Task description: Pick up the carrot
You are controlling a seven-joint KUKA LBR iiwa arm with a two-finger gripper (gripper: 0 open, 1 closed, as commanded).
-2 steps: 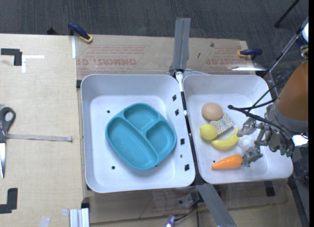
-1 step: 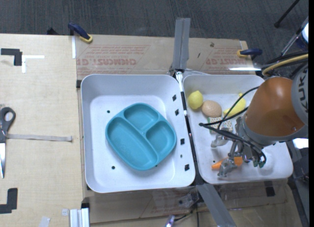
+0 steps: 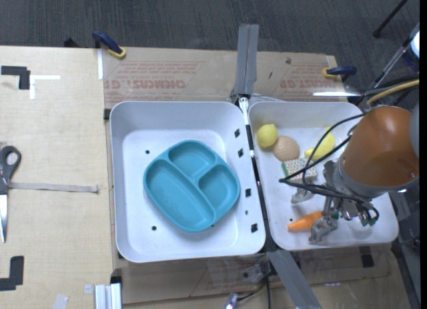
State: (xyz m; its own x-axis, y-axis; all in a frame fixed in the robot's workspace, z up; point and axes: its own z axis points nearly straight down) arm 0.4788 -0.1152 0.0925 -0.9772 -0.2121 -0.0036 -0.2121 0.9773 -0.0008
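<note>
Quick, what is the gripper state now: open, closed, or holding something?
Gripper: cannot be told; it sits low in the right bin, at the carrot's right end.

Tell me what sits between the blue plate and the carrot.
In the camera view, the two bins' adjoining walls lie between the blue plate and the carrot, plus bare white bin floor.
</note>
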